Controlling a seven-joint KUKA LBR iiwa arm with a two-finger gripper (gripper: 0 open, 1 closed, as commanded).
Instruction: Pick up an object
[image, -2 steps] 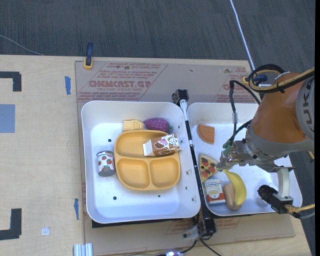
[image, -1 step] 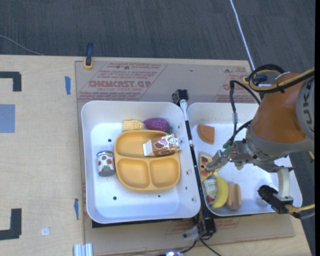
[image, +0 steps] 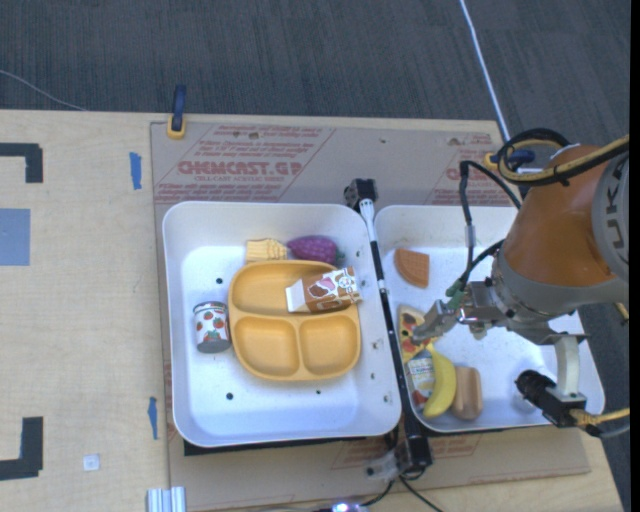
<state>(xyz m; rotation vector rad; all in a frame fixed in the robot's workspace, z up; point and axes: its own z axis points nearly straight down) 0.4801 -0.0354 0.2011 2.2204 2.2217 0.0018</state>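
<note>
Two white bins of toy food, with the arm low over the right one.

In the left bin a small printed can stands beside a yellow divided plate; a small milk carton lies on the plate's upper rim, with a waffle piece and purple grapes behind. The right bin holds an orange wedge, a banana and a hot dog. The gripper hangs just above the banana; whether it is released or clenched, I cannot tell.
</note>
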